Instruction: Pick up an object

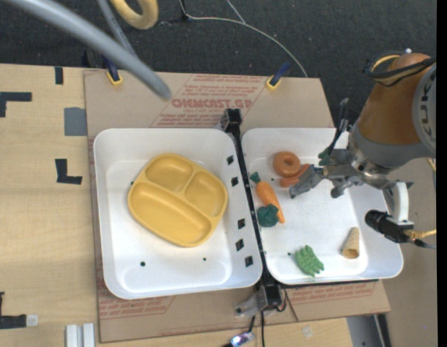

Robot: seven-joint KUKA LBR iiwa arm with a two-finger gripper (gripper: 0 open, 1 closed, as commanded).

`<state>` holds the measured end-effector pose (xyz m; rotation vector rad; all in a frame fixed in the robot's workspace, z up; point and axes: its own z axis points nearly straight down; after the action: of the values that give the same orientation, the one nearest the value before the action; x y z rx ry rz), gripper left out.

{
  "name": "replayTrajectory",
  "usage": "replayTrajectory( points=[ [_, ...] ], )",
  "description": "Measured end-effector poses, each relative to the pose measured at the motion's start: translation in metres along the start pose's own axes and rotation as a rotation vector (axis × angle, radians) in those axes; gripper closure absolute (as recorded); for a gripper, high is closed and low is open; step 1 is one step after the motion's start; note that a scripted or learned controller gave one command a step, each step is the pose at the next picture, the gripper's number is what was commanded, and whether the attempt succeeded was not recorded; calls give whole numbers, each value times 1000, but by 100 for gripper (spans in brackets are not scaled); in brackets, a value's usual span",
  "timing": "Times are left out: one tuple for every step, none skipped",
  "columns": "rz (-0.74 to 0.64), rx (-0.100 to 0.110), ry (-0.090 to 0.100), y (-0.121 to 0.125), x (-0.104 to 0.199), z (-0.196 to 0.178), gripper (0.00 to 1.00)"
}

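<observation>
Two white bins sit side by side on the table, a black divider between them.

Left bin: one yellow sectioned plate, lying flat near the centre. Likely a drop-off target, so nothing sits on it.

Right bin, four loose items:
- 1 orange ring, donut-like, upper part of the bin
- 1 carrot with green top, along the left wall
- 1 green leafy piece, near the lower edge
- 1 tan cone, lower right

Items lie scattered and apart, presumably so each can be grasped alone.

Gripper reaches in from the frame's right, low over the right bin, just beside the donut's lower right edge. One dark finger is visible; I cannot tell the opening. Nothing is seen between the fingers. Nearest candidates, by my judgement: donut, then carrot.
</observation>
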<state>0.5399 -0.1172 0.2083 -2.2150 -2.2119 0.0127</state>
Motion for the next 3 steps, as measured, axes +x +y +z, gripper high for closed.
replayTrajectory(
  points=[
    [-3,-11,-2,3,0,-6,0],
    [-3,-7,-2,-4,7,43,0],
    [-2,-11,2,-8,14,100,0]
  ],
)
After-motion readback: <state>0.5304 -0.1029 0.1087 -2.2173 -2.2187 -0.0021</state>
